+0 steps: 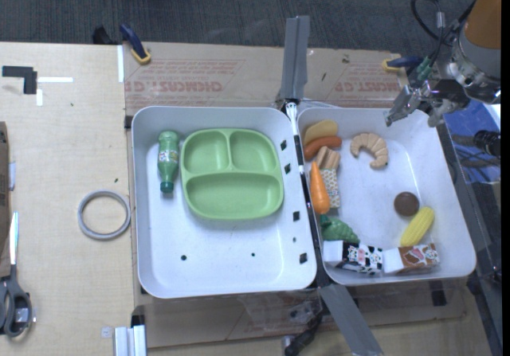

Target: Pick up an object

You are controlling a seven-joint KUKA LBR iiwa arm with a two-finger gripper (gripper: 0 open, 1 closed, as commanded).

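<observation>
Camera view: jaws [416,106] spread wide, holding nothing, above the right bin's [446,187] rim; tan curved croissant [371,148] nearby.

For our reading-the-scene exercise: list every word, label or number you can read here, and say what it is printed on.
"CHEMICAL GU...": red print, upside down, on the cardboard sheet behind the bins; the rest is blurred.
Green bottle: label too small to read.
Small cartons at the right bin's front edge: print too blurred to read.
</observation>
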